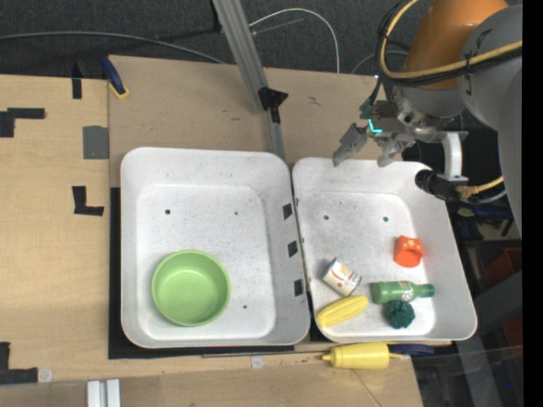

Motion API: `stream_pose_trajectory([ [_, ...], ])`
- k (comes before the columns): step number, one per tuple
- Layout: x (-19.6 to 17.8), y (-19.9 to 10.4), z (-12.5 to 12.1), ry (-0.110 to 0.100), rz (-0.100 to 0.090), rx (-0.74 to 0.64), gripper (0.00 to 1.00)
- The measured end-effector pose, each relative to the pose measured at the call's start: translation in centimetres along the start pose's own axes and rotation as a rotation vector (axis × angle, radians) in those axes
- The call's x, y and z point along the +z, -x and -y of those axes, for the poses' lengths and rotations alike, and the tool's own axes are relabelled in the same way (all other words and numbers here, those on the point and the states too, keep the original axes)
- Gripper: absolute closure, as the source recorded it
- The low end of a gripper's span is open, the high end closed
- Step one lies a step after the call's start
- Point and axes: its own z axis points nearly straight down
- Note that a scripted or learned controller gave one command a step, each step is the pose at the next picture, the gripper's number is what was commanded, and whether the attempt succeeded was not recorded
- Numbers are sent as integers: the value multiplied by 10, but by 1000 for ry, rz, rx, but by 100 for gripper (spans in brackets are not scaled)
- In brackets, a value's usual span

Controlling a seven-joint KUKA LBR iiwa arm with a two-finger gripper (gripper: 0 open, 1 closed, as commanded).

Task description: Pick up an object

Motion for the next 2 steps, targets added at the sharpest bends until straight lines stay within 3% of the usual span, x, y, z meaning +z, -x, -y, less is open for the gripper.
stream_pose_trajectory([
  [2, 105, 12, 0, -6, 1, 1, 0],
])
